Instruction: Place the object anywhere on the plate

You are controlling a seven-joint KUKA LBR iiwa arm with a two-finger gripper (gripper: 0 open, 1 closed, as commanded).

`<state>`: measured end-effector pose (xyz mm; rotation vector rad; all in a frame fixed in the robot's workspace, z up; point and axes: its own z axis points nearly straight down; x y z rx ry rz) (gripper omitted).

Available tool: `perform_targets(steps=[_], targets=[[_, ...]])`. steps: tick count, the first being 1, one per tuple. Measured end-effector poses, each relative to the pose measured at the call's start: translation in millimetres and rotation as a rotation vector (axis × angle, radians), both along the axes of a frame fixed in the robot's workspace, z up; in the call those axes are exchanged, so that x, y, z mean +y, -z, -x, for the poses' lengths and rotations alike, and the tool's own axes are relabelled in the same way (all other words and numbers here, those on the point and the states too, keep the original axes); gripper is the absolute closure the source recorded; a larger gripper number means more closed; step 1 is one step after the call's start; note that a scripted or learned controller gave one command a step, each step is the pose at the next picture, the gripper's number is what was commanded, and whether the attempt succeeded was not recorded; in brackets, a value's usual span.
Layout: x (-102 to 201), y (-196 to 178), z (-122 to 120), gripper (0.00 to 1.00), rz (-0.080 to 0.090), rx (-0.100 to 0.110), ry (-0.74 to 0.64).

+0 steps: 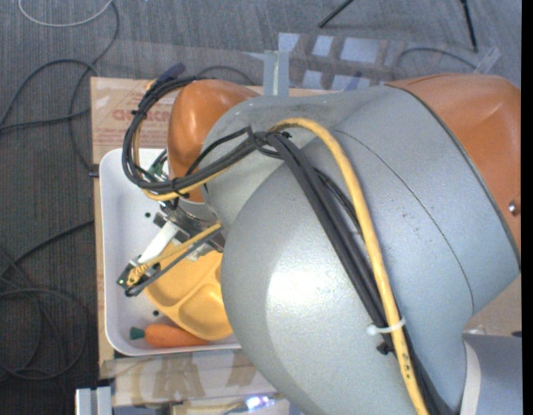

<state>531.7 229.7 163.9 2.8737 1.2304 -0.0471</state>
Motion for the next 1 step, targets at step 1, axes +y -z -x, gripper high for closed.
perform_targets(steps=[1], targets=[[-1.0,-6.3,1.7,1.00,0.008,0.008,-0.019]])
